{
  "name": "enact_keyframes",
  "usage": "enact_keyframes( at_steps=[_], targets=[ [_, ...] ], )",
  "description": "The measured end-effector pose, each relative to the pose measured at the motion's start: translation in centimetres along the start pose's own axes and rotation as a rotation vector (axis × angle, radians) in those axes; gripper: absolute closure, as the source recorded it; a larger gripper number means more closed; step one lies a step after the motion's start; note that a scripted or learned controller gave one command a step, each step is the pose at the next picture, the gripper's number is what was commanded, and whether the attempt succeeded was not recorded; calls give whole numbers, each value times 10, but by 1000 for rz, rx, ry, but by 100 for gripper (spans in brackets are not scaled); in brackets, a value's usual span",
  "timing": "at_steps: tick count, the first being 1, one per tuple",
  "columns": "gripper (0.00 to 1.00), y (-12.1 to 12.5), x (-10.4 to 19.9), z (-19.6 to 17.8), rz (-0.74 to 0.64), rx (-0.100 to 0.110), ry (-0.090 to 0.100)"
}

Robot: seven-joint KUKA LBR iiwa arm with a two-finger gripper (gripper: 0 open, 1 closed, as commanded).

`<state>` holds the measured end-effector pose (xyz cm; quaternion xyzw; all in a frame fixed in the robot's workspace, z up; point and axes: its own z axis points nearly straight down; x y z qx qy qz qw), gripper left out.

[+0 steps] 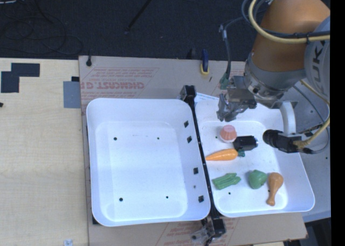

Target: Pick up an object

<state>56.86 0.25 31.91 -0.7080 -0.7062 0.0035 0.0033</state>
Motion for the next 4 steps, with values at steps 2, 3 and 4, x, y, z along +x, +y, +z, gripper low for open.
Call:
enact_keyframes(
  at_steps=[2,3,4],
  targets=[
    [100,-93,29,-41,-5,-2,1],
    [100,-94,7,-166,-4,-21,0],
    [100,-94,6,-45,-1,1,-1]
  ],
)
